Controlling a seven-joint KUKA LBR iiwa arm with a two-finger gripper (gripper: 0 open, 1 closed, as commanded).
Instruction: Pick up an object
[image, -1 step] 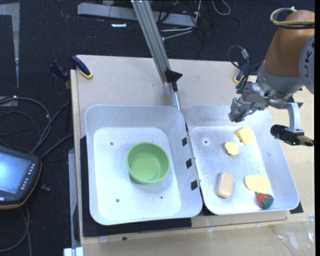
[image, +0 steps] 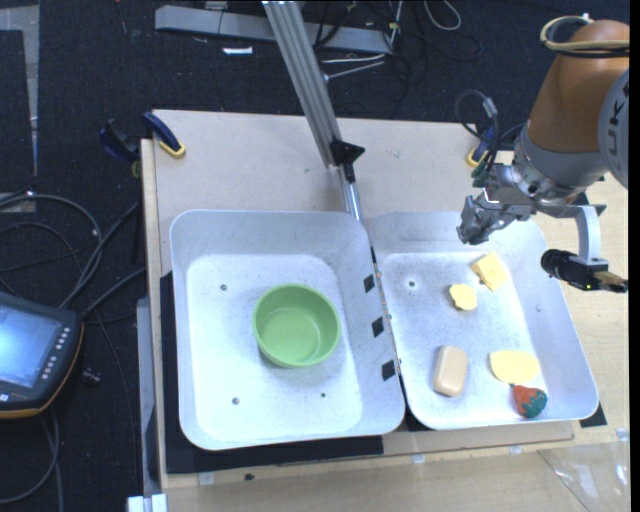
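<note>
Objects for the pick lie in the right bin (image: 560, 330), and the cream soap-like block (image: 450, 370) serves as the landmark. Nearest the camera, just right of and below that block, a small red and teal lump (image: 529, 401) sits close to the bin's front wall, touching or nearly touching a flat yellow piece (image: 514, 366) just behind it. The block itself looks smooth, rounded and solid, the easiest shape to close on. Beyond it, up and slightly right, lies a small irregular yellow chunk (image: 463, 297), and further on a pale yellow wedge (image: 490, 271), both looking light and foam-like. Well to the block's left, in the left bin (image: 200, 300), stands a round green bowl (image: 295, 325), glossy like plastic, upright. Farthest from the block, above the wedge at the right bin's back edge, hangs the gripper (image: 475, 228); whether it is parted or closed cannot be told from this angle, and nothing is seen held. In my judgement the step in hand is the approach: the wedge is the closest candidate, so the descent should centre over it and straddle its narrow width, keeping clear of the chunk beside it and the bin wall. Both bins are thin white trays on a pale wooden counter (image: 250, 160).
</note>
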